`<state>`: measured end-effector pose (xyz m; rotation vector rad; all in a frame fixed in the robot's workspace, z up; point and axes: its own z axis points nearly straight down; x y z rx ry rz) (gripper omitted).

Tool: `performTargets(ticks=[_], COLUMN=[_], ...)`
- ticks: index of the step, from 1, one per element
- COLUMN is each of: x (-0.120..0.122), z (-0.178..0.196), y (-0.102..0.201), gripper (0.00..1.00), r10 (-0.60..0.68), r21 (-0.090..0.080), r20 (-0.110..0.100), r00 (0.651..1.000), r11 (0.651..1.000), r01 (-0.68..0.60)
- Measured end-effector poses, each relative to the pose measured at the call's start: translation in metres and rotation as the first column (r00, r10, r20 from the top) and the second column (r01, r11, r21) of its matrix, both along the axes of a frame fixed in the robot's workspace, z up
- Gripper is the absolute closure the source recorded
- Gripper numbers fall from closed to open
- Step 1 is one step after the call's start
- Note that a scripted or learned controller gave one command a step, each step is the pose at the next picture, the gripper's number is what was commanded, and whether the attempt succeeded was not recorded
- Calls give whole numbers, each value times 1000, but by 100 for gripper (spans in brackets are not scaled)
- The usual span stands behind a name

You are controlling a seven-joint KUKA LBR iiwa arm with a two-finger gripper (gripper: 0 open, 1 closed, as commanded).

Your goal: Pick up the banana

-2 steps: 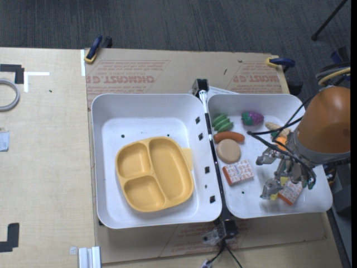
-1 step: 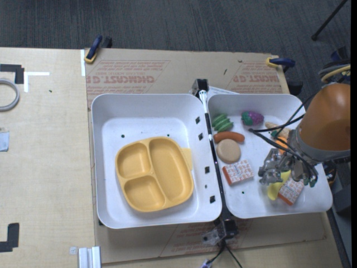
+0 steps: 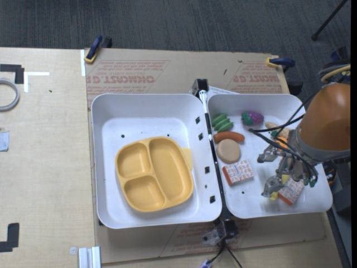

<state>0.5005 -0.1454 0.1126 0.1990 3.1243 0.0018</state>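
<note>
The jaws (image 3: 277,187) are hanging low over the near right corner of the right bin (image 3: 245,208), just beside a red-and-white carton (image 3: 291,192); whether they are spread or pressed together cannot be told, since cables and the orange wrist band (image 3: 330,118) are covering them. The banana (image 3: 277,128) is possibly the pale yellow shape lying at the bin's far right, partly hidden by the arm. A purple item (image 3: 252,117), green vegetable (image 3: 221,121), sausage (image 3: 229,137), round bun (image 3: 228,150) and another carton (image 3: 239,173) are lying nearby. A yellow divided plate (image 3: 154,173) is sitting in the left bin (image 3: 106,116).
</note>
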Motion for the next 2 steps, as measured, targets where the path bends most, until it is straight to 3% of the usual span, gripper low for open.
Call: performTargets(ticks=[1,2], x=[-14,9], z=[-18,40], y=[19,-67], gripper=[0,0], r10=[244,188], r21=[-6,-2], r20=[-4,-7], r00=[970,982], r11=[970,982], r01=[-244,-188])
